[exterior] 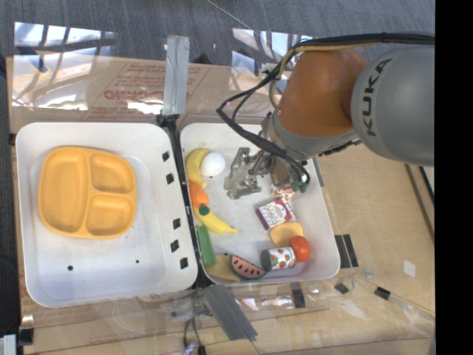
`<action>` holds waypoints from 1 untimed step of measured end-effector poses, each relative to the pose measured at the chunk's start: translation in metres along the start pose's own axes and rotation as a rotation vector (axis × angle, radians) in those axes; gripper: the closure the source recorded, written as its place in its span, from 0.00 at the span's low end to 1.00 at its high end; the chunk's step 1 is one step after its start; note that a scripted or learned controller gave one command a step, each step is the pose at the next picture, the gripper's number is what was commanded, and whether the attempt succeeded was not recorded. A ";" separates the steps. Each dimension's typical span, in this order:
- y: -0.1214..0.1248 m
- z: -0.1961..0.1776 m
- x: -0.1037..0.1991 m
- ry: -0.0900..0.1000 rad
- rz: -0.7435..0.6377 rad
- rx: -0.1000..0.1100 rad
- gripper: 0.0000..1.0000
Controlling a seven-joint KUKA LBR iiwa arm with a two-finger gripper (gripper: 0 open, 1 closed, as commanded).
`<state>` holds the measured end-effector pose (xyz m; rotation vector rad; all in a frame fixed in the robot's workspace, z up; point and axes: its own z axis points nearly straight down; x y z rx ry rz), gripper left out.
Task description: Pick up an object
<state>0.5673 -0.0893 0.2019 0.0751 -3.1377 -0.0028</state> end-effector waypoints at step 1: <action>-0.017 -0.106 -0.042 -0.013 0.055 0.005 1.00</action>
